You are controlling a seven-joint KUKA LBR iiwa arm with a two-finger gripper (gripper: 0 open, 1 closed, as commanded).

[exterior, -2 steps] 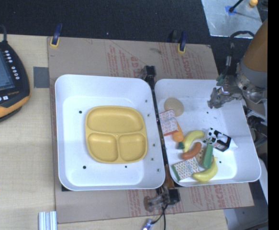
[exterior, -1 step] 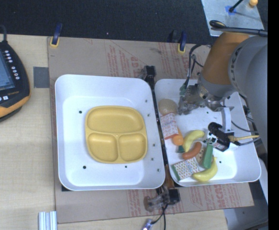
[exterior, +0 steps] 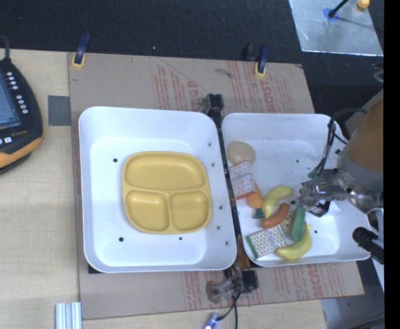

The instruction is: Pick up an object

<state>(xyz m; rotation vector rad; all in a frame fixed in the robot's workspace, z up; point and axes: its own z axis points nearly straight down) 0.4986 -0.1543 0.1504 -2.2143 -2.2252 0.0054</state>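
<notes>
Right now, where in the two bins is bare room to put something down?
The right bin is bare along its far wall, beyond the round beige piece. Its near half is crowded: bananas, sausage, packets, with the tool above. In the left bin, the rim strip around the yellow tray is bare.

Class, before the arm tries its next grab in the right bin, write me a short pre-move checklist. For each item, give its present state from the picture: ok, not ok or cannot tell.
1. Gripper is over the right bin: ok.
2. Objects within reach: banana, green piece and orange sausage lie just left of it: ok.
3. Target lies apart from its neighbours: not ok, they touch and overlap.
4. Fingers open: cannot tell.
5. Nothing already held: cannot tell.
6. Yellow tray sits flat in the left bin: ok.
</notes>
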